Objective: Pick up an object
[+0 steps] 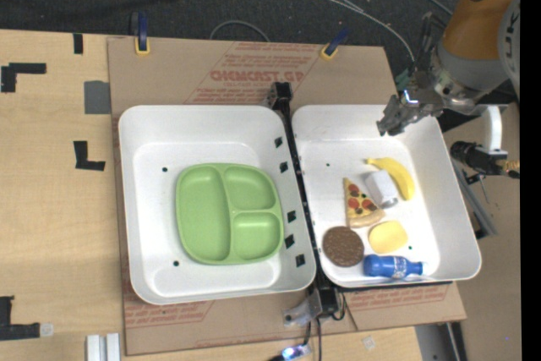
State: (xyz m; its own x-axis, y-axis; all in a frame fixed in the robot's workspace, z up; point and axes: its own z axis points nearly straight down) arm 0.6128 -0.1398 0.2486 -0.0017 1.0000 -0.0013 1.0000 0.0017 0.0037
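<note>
The right bin [321, 139] has open white floor along its far and left side — room to come down there. Its near right part is crowded: banana [395, 174], grey can [380, 188], pizza slice [360, 203], yellow round piece [387, 237], brown disc [343, 245] and blue bottle [391, 267] sit close together. In the left bin [135, 182], the green divided plate [228, 212] fills the middle — only the margins stay free.

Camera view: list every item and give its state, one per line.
Green plate: flat in left bin.
Banana: lying in right bin.
Pizza slice: flat.
Grey can: on its side.
Brown disc: flat.
Yellow piece: lying.
Blue bottle: on its side.
Gripper: above the right bin's far edge.
</note>
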